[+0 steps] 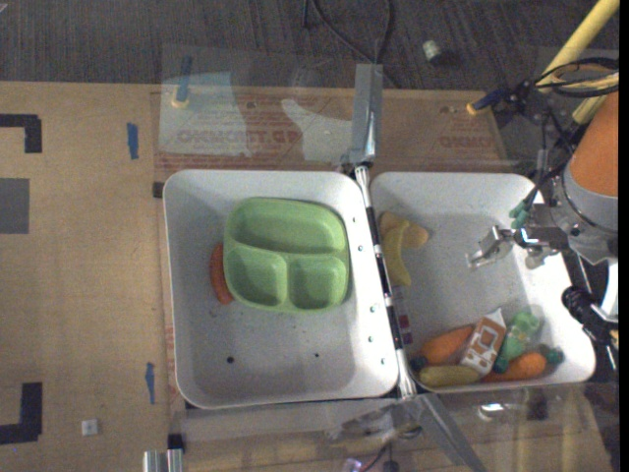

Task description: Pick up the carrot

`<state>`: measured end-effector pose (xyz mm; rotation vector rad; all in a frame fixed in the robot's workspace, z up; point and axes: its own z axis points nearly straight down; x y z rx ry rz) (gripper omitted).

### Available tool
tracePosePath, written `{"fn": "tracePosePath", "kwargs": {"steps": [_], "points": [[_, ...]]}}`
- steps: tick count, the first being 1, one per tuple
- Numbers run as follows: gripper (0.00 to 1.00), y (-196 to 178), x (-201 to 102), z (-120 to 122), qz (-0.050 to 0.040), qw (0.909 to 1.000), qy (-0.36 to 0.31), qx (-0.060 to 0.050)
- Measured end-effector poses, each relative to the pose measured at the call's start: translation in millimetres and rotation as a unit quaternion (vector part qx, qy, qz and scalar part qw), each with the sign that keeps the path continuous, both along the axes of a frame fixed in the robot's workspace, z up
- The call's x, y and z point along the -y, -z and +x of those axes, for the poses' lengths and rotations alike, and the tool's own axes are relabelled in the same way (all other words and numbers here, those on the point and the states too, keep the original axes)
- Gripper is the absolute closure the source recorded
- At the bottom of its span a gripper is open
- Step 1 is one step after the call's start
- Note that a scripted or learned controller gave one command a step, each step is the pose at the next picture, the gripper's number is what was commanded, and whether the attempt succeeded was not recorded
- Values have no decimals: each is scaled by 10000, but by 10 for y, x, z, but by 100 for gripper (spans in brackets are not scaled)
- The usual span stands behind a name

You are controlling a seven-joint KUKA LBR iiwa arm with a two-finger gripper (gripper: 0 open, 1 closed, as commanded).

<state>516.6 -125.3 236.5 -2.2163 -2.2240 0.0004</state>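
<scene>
I see the two-finger metal gripper (488, 252) hanging with its jaws apart and empty above the right white bin (447, 197), while the orange carrot (524, 366) lies untouched; the grasp is not yet begun.

Green tray (287, 254) glossy plastic; bins (197, 293) matt white; bench (79, 293) cardboard-like.

1. A green divided plate (287, 254) is lying in the left bin (187, 293).
2. A yellow banana (398, 247) is resting in the right bin (452, 197).
3. A small carton (484, 343) is lying near its front edge.
</scene>
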Motion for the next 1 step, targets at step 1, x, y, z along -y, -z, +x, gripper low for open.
{"fn": "tracePosePath", "kwargs": {"steps": [1], "points": [[0, 1015, -270, -374, 3, 9885, -1511, 5]]}}
